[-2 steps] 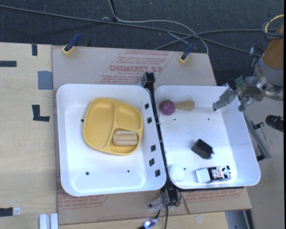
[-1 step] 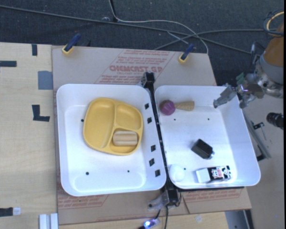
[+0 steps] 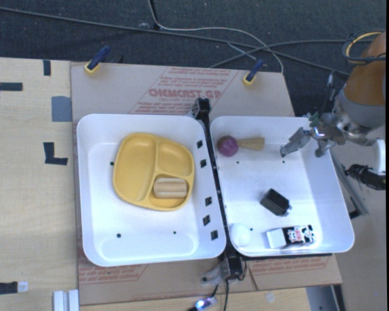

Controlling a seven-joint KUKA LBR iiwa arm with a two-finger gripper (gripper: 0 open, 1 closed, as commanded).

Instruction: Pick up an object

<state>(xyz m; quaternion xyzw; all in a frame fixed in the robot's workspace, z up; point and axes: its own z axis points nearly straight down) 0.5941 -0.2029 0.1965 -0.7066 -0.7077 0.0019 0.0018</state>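
Pale wood and a cardboard sheet are forming the bench (image 3: pixel 26 193), which is carrying two white bins side by side. In the left bin (image 3: pixel 91 193), a yellow divided plate (image 3: pixel 139 167) is holding a tan bread-like piece (image 3: pixel 170 188). In the right bin (image 3: pixel 324 193), the claw (image 3: pixel 306 142) is hovering near the upper right corner with its fingers spread and nothing between them. Nearest to it is lying a purple ball with a tan handle (image 3: pixel 238 144), just to the claw's left, its long axis running across the bin toward the claw. Nearer the front are lying a black block (image 3: pixel 275 201), a white ball (image 3: pixel 240 235) and a printed white packet (image 3: pixel 290 237).
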